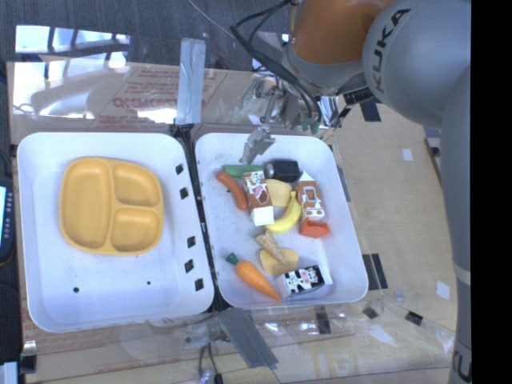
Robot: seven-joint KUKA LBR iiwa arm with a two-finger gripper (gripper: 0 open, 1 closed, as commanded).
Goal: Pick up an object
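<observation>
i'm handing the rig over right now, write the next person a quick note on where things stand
Gripper: over the far edge of the right bin, above the toy pile, nothing seen between its fingers; open or shut is not clear.
Things: all in the right bin: carrot, banana, sausage, black item, cow-print carton, small cartons. The left bin holds a yellow divided plate.
Done: nothing picked yet.
Left: descend, grasp one object, lift it.

Robotics lab, taped bench (384,206), white bins (48,294)
</observation>
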